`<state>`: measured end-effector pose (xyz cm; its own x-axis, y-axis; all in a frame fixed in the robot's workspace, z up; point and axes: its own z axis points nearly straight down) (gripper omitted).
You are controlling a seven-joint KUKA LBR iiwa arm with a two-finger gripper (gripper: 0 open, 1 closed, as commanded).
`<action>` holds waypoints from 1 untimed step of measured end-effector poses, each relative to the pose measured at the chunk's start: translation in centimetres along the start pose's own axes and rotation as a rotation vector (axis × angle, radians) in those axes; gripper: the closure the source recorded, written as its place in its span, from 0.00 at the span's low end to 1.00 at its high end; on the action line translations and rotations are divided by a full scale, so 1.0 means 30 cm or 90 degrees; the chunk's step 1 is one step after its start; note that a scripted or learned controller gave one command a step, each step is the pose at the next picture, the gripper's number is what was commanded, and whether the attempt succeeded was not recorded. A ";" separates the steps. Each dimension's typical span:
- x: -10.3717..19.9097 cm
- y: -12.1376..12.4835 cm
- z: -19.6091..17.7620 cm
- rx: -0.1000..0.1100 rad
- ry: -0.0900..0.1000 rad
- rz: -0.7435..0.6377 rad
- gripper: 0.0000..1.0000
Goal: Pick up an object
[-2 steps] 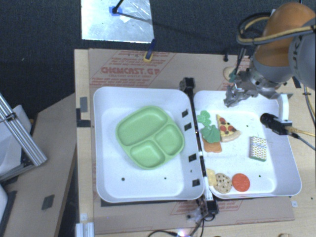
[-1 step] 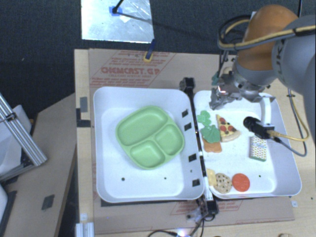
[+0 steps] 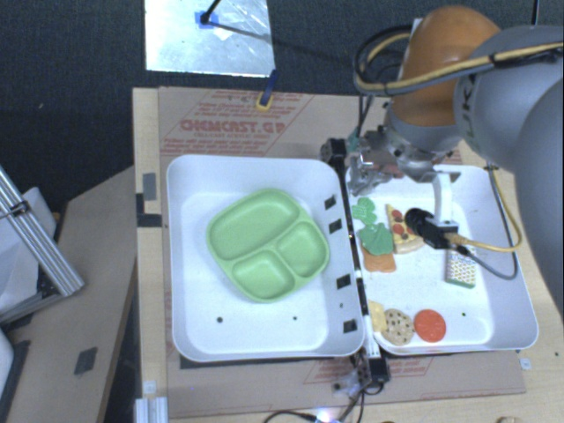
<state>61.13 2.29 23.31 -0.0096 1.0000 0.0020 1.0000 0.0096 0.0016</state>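
While the gripper point(image 3: 370, 173) hangs low at the upper left corner of the right bin point(image 3: 507, 302), I cannot tell its spread — the wrist hides it. Approach step, I judge: the green toy point(image 3: 374, 234) and pizza slice point(image 3: 404, 229) lie just below — next, descend squarely onto one. The cookie point(image 3: 397, 326) sits lower.

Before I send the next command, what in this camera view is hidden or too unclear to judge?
- Gripper: its fingertips are blurred and partly under the wrist, so open or shut is unclear.
- Far end of the right bin: covered by the arm.
- Pizza slice toy: partly hidden by a black part with a yellow cable.
- Cookie and its pale neighbour near the divider: too small to identify.
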 end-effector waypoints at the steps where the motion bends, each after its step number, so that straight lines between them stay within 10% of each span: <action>1: 0.176 0.034 -0.009 -0.001 0.001 0.000 1.00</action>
<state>62.09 7.58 23.58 -0.0098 0.9999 0.0028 0.9999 0.0098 0.0026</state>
